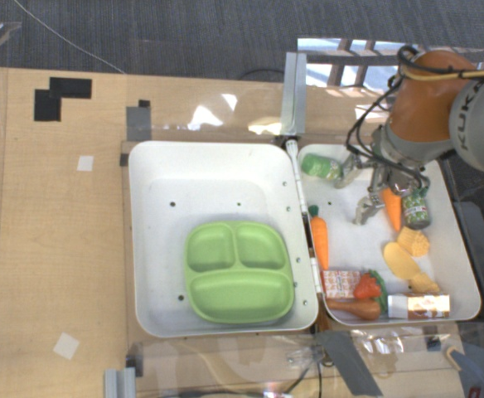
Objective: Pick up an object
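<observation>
Camera view: gripper (380, 205) (fingers spread) straddles a carrot (393, 209) in the right bin (466, 293).

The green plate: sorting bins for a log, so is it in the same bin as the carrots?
No, the green plate lies alone in the left bin, while both carrots are in the right bin.

robotics lab: wooden bench (51, 247), twin white bins (155, 181), toy food, grey carpet (142, 15)
</observation>
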